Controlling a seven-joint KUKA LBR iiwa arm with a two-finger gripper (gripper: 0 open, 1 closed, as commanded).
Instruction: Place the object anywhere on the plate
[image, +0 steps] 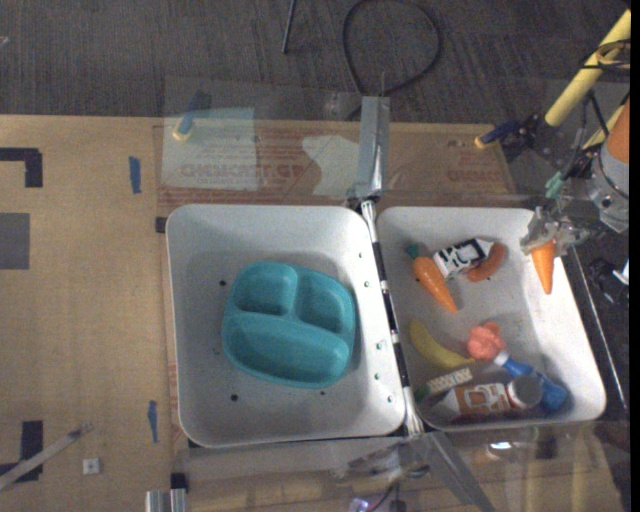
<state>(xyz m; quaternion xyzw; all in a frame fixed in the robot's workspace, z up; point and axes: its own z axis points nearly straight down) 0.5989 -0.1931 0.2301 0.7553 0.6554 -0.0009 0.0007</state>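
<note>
A teal divided plate (288, 324) lies in the left bin (190, 250), slightly left of centre. My gripper (545, 242) hangs over the upper right corner of the right bin (590, 385), far to the right of the plate. It is shut on the thick end of a small orange carrot (543, 270), which points down just inside the bin's right wall. The orange-banded wrist runs off the right edge.
The right bin holds a second carrot (436, 282), a black-and-white carton (460, 256), a reddish sausage (489, 263), a banana (436, 347), a coral toy (486, 341), a blue bottle (532, 381) and a brown carton (470, 397). A metal divider (372, 160) separates the bins.
</note>
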